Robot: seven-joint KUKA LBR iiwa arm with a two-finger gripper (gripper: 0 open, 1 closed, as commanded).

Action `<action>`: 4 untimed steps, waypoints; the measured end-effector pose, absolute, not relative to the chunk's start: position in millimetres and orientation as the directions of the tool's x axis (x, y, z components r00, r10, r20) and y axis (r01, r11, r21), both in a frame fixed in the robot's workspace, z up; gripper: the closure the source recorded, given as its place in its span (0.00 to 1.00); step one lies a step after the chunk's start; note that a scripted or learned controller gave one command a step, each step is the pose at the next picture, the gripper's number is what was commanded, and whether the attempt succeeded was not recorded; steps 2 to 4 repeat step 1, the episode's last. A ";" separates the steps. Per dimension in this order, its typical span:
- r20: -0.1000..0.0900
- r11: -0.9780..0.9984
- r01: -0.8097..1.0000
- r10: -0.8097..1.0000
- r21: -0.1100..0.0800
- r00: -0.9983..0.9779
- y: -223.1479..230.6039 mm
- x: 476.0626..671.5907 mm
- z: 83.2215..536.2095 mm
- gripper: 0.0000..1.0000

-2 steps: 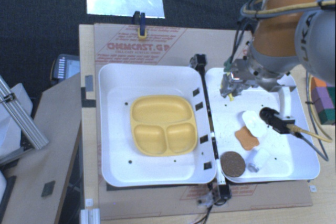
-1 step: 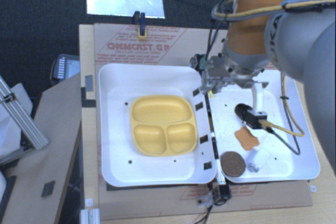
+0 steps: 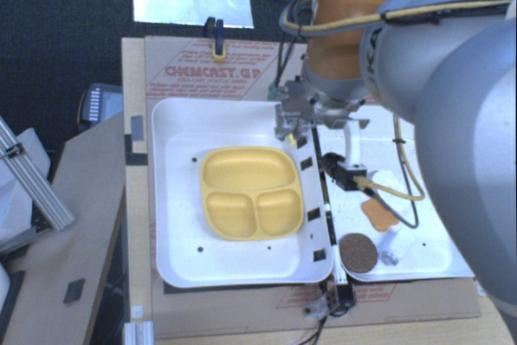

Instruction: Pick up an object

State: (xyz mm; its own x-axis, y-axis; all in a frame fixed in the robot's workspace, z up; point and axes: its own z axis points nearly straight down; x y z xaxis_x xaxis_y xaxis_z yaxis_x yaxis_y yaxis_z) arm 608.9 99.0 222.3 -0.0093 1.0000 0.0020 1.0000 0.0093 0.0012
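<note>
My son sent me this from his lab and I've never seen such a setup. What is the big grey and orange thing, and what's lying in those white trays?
That is a robot arm, seen by one camera above the bench, looking down at a slant. Its gripper hangs over the divide between two shallow white bins. The left bin holds a yellow divided plate. The right bin holds a brown round disc, a tan flat piece and a small white object. I cannot see anything held between its fingers.

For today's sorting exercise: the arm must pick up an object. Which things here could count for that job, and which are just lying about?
Job:
yellow divided plate
brown round disc
orange flat piece
small white bottle
claw

Lying about:
cardboard sheet
yellow clamp
metal rail
</note>
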 end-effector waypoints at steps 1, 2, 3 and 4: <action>0.000 0.005 1.000 1.000 0.001 -0.005 95.6 608.6 223.3 0.00; 0.000 0.005 1.000 1.000 0.001 -0.005 95.6 608.6 223.3 0.00; 0.000 0.005 1.000 1.000 0.001 -0.005 95.6 608.6 223.3 0.00; 0.000 0.005 1.000 1.000 0.001 -0.005 95.6 608.6 223.3 0.00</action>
